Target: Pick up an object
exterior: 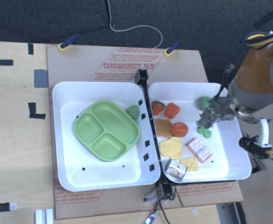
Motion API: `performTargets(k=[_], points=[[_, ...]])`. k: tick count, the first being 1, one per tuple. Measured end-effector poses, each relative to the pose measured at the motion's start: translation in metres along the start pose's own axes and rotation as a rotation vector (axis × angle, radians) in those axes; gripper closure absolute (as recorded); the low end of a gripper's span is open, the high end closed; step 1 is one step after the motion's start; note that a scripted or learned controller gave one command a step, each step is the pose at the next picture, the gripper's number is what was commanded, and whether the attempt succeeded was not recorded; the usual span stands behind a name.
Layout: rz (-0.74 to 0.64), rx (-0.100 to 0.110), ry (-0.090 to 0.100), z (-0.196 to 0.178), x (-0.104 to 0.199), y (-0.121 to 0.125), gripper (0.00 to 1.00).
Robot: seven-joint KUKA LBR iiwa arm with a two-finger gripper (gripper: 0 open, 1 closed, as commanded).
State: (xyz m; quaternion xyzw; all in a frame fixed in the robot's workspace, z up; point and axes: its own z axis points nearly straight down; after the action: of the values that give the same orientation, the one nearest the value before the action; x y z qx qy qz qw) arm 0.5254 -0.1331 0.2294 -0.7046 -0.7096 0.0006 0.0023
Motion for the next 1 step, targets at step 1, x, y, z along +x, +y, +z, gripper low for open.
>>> performTargets(k=[1], points=[[0.000, 0.002, -0.001, 0.0116, 0.0575, 0.0079, 1.00]])
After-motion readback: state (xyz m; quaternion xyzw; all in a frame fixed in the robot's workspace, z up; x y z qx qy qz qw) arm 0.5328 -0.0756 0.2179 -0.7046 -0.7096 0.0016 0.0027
